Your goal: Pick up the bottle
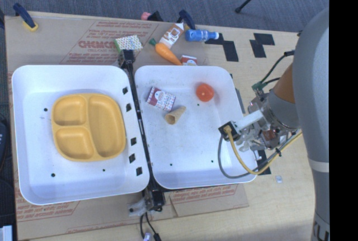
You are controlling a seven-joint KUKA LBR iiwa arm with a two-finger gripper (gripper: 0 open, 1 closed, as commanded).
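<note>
Your bottle [200, 36] lies on its side on the table [279, 201], behind the far rim of the right bin [184, 153] and outside it. It is a small blue plastic cylinder with a pale cap end pointing right. Just to its left lies a white container with an orange-brown label [172, 35], tilted. It may be a second bottle, but at this size you cannot be sure. In front of that is a carrot [167, 53], tapered and smooth, and beside the carrot a small red and white box [189, 59] touches the bin's rim.

The claw [258, 139] sits at the right edge of the right bin, over its near-right corner and well apart from the bottle. Metal parts and cables crowd it, so you cannot tell whether it is released or clenched.

Inside the right bin you have a flat red and white carton [160, 98], a tan ribbed cone [175, 116] lying on its side just beside the carton, and a glossy round red-orange ball [205, 91]. The left bin [28, 86] holds a yellow plate [88, 126] with rounded corners, moulded into three compartments.
</note>
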